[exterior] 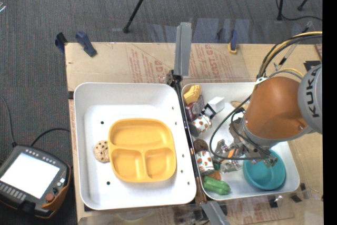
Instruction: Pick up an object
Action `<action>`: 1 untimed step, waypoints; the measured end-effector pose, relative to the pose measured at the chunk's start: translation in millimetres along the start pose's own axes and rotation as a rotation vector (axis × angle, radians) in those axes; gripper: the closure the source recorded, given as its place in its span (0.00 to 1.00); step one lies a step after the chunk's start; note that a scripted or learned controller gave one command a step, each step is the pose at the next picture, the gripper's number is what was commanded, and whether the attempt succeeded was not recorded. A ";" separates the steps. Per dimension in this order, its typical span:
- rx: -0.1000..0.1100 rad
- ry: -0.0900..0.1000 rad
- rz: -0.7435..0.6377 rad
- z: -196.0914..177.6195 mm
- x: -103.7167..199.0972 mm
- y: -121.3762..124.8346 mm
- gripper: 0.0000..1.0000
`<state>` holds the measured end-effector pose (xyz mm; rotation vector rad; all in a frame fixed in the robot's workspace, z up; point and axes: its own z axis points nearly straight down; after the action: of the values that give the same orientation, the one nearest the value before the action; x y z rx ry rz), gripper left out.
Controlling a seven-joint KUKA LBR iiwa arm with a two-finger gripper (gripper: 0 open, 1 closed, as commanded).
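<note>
My gripper (230, 154) hangs low over the right bin (237, 193), under the orange wrist band, among the small objects there. Its fingers are hidden in the clutter beneath the wrist. Around it lie a patterned can (204, 162), a green vegetable piece (216, 185), a teal bowl (265, 172), a round patterned item (201, 124), a yellow toy (191, 94) and a white block (215, 105). In the left bin (89, 108) rest a yellow divided tray (142, 149) and a cookie (101, 151).
A grey post (182, 50) stands behind the wall between the two bins. The cardboard-covered bench (131, 60) extends behind them. A pendant with a screen (31, 179) lies on the floor at left. Cables loop above the arm (279, 55).
</note>
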<state>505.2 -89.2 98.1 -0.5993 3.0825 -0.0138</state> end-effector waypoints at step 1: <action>-0.008 -0.008 -0.381 -91.4 -39.7 40.8 1.00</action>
<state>526.5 -35.8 189.1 -1.1705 2.9093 0.0008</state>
